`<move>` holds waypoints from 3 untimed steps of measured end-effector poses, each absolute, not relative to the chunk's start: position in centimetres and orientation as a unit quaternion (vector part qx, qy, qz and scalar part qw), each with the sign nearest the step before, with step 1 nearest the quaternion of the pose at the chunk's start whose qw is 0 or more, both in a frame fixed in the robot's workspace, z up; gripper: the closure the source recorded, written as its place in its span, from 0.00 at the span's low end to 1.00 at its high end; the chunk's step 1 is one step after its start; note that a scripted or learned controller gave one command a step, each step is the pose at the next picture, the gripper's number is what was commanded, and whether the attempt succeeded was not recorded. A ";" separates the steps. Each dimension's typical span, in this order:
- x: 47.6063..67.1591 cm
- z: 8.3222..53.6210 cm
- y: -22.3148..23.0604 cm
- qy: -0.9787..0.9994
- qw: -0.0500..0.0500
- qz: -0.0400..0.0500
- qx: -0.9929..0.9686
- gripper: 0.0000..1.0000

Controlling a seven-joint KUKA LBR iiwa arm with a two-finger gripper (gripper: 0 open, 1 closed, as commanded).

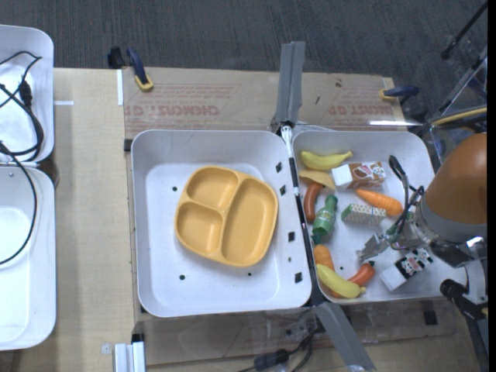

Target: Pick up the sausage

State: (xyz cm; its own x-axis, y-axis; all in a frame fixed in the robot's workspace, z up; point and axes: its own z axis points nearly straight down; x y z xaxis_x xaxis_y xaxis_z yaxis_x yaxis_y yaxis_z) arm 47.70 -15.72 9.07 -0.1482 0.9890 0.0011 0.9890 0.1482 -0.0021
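One sausage (311, 200) lies untouched — end effector (377, 246) nearby (right bin (422, 147)).

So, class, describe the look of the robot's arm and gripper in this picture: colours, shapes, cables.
The arm comes in as a rounded body with a broad orange band and grey below it. Thin dark cables curve past it towards the wrist. The gripper is small, of grey metal, with slim fingers; black and white parts sit beside it near the wrist.
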 end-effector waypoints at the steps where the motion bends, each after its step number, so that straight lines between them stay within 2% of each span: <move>1: 47.7 9.1 -12.7 -0.761 0.001 0.001 -0.649 0.00; 2: 47.7 9.1 -12.7 -0.761 0.001 0.001 -0.649 0.00; 3: 47.8 9.1 -16.3 -0.758 0.003 -0.001 -0.652 0.00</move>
State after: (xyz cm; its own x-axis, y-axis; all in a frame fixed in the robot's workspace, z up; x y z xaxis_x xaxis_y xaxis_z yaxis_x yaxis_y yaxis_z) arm 47.78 -16.32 9.10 -0.1506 0.9886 0.0065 0.9886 0.1506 -0.0020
